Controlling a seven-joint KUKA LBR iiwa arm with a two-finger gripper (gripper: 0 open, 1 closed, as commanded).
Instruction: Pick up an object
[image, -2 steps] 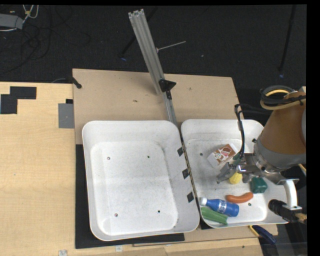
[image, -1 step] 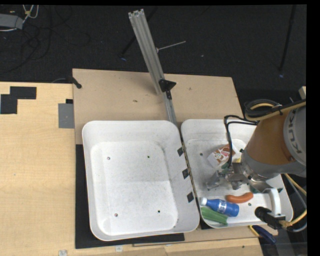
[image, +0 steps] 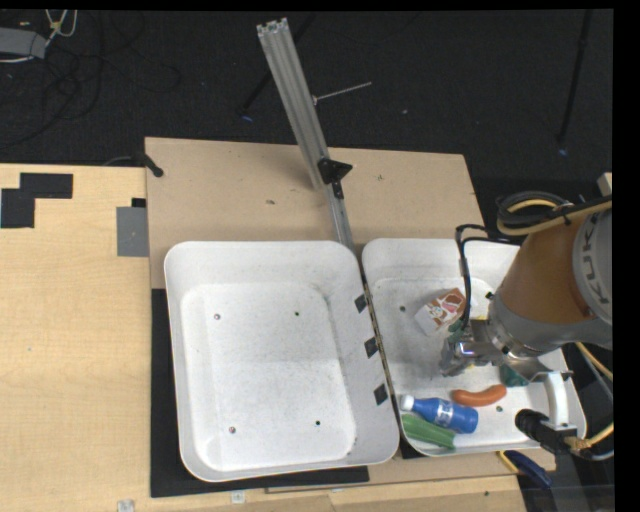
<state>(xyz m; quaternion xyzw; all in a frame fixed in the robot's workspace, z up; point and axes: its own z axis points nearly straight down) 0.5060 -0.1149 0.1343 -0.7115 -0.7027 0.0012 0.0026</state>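
Tool (image: 462, 352) low inside right bin (image: 400, 262), jaws too blurry to tell. Orange sausage-shaped toy (image: 478, 396) just toward bin's near edge from tool, lying sideways along it, beside blue bottle (image: 443, 413).

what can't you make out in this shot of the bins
- Gripper, camera view: small and blurred under the arm's wrist; whether it holds anything cannot be told.
- Right bin: its right part is covered by the arm.
- Green object: partly under the blue bottle; kind unclear.
- Crumpled packet: print too small to read.
- Orange object: too small to identify.
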